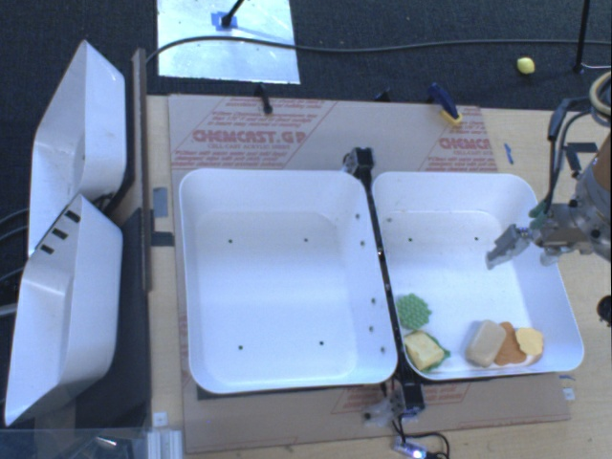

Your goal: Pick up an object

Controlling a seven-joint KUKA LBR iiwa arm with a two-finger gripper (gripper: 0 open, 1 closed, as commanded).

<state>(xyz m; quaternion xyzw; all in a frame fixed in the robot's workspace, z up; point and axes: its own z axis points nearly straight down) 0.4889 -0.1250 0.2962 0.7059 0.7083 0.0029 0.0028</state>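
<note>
We have nothing picked up yet: every object lies in the right bin [459,208], along its near edge. There we see a green ball [413,308], a yellow-green sponge [425,350], a beige block [485,343] and an orange piece [521,344]. Our claw [504,247] hangs above the bin's right side, well apart from them, touching nothing. Whether it is spread or closed we cannot tell. The descent and grasp remain.
</note>
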